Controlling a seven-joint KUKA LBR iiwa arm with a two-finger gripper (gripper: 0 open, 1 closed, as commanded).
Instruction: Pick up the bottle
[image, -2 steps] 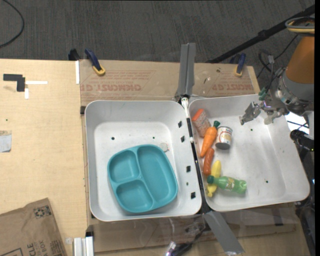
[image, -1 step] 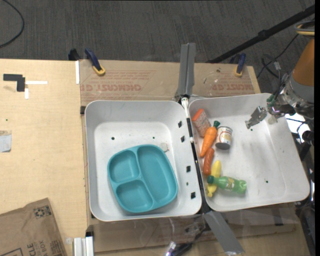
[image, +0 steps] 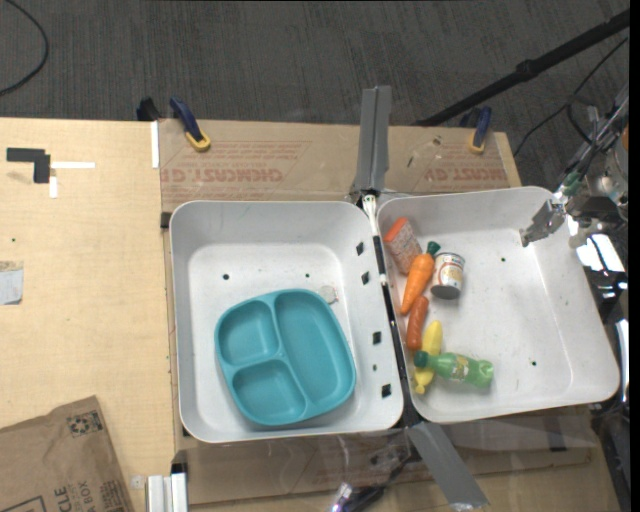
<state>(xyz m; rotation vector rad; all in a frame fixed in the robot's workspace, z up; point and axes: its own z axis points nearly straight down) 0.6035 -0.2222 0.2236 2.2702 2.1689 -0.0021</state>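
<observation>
Jaws (image: 537, 228) at right bin (image: 560, 380) edge

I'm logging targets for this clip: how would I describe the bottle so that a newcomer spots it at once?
Look in the right-hand white bin, at the cluster along its left wall. The bottle lies on its side at the near end of that cluster, below the carrot and the small can. It is the only green thing there, with a yellow label.

The bottle (image: 461, 369) is small and green, with a yellow end and a label round its middle. It lies on its side in the right bin (image: 560, 300) — down near the front edge, close to the wall between the two bins.
</observation>
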